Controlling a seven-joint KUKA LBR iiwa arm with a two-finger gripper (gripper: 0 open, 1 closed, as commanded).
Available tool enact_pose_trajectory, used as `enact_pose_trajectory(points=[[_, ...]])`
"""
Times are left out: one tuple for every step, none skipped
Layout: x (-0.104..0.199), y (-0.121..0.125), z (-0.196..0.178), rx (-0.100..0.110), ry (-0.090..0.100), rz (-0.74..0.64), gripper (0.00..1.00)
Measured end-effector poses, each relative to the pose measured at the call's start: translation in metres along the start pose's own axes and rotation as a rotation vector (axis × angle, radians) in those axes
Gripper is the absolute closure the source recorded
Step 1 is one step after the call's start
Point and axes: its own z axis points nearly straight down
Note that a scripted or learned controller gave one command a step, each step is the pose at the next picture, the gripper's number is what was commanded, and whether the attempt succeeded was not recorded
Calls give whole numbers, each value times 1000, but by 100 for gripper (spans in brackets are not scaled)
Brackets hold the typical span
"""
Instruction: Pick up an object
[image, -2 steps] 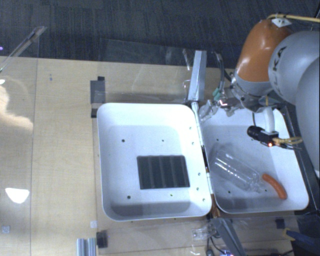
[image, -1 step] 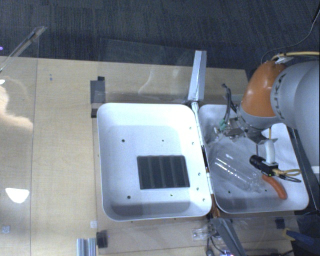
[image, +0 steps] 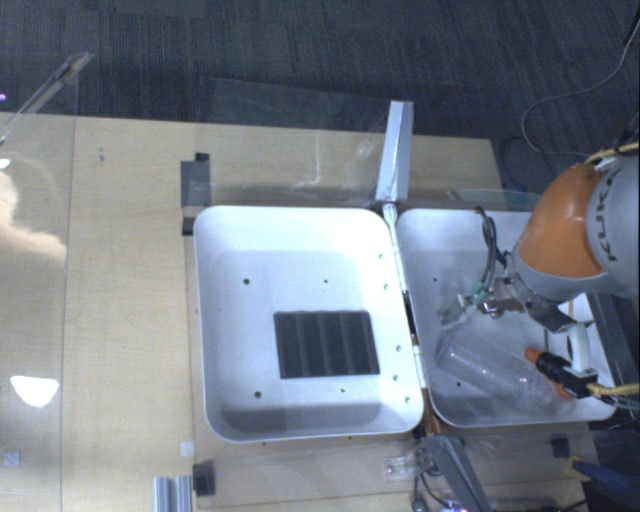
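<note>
A dark grey ribbed rectangular pad (image: 325, 343) lies flat in the left bin (image: 225, 300), a little below its middle. A clear plastic item (image: 485, 366), hard to make out, lies in the right bin (image: 425, 265) near its front. My gripper (image: 478, 300) reaches in from the right and hangs low over the middle of the right bin, just above and behind the clear item. Nothing shows between its tips from this angle, and the orange-banded wrist (image: 565, 235) hides the bin's right side.
A metal divider post (image: 393, 160) stands at the back where the two bins meet. The bins' raised rims touch along the middle. Small black brackets (image: 196, 180) sit on the wooden bench at the left bin's corners.
</note>
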Motion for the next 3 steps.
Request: enact_pose_trajectory(points=[[31,-34,0,-12,-3,214,0],[38,32,1,-7,-1,45,0],[55,-22,-95,1,1,216,0]])
